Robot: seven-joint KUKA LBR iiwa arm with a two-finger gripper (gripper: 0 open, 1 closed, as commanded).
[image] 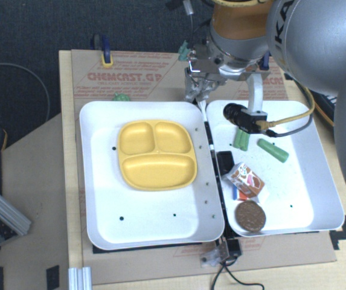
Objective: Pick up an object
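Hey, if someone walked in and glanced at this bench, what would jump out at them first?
Probably the yellow divided plate, lying alone in the left bin. Next the big grey arm with its orange band, reaching in at upper right above the right bin, where small items cluster: a green stick, a snack packet and a brown disc.

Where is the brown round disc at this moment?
The brown round disc lies in the right bin, near its front edge, just below the red and white packet.
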